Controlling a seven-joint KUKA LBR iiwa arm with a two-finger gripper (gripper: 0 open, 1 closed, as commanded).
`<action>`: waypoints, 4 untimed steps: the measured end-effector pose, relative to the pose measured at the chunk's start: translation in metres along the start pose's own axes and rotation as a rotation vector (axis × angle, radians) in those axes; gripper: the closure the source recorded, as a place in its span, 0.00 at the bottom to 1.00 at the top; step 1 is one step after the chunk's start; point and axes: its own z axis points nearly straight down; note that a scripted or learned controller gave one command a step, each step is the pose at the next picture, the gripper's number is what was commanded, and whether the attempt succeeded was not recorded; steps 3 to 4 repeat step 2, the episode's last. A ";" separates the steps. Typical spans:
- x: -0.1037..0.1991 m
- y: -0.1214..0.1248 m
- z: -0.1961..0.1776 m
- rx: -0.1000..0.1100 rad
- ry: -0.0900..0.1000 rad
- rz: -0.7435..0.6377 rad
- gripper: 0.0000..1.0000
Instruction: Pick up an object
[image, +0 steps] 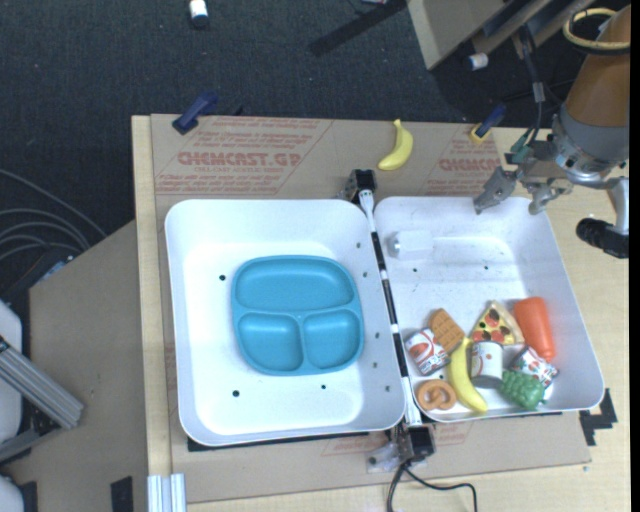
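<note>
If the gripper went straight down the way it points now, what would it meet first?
Probably bare floor at the far end of the right bin. The gripper hangs open there, and the toys, like the carrot, lie at the near end. Depth is uncertain.

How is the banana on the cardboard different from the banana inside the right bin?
The banana on the cardboard lies alone, outside both bins; the banana in the right bin is crowded among other toy foods. The first looks smaller in this view and curves like a hook; the second lies almost straight, pointing toward the bin's near edge. Both are yellow.
</note>
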 end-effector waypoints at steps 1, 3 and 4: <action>0.017 -0.001 0.112 0.003 0.002 0.001 0.00; 0.017 0.000 0.100 -0.001 0.001 0.001 1.00; 0.017 0.000 0.100 -0.001 0.001 0.001 1.00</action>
